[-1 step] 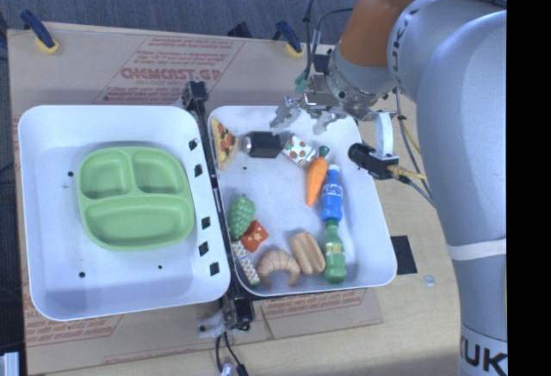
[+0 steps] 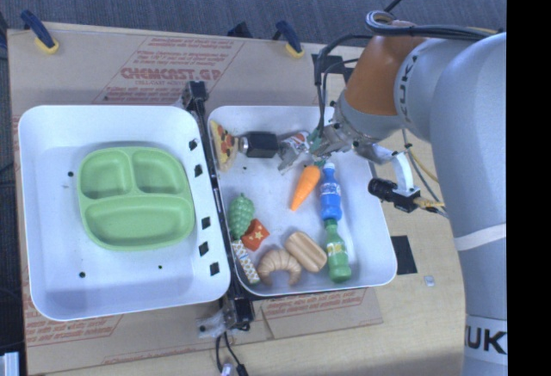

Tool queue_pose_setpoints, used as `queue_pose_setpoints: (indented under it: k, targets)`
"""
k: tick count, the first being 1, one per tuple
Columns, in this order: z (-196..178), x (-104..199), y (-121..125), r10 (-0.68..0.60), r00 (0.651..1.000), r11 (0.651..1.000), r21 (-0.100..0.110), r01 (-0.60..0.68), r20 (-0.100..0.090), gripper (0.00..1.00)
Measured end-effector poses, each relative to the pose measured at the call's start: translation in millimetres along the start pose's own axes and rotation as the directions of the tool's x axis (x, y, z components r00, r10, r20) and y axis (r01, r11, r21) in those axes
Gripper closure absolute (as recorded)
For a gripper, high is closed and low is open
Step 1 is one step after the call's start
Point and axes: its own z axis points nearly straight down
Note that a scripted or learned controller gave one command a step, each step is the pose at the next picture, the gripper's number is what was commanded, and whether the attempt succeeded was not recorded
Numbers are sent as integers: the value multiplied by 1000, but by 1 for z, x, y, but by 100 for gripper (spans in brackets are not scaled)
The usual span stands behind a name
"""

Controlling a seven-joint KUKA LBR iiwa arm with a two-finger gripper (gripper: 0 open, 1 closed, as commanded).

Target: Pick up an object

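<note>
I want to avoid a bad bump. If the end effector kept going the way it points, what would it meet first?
Probably the carrot, just below-left of the end effector; depth is unclear.

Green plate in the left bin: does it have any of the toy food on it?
No. The green plate sits bare in the left bin, while the carrot and the other items lie in the right bin.
</note>
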Motion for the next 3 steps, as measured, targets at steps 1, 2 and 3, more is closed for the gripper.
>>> queue_pose_setpoints:
  k: [1,2,3]
  targets:
    - [23,38,-20,-144,990,990,2,144,-2,0]
    - [12,38,-19,-148,989,989,2,148,-2,100]
    - [-68,76,4,-254,967,967,-1,254,1,100]
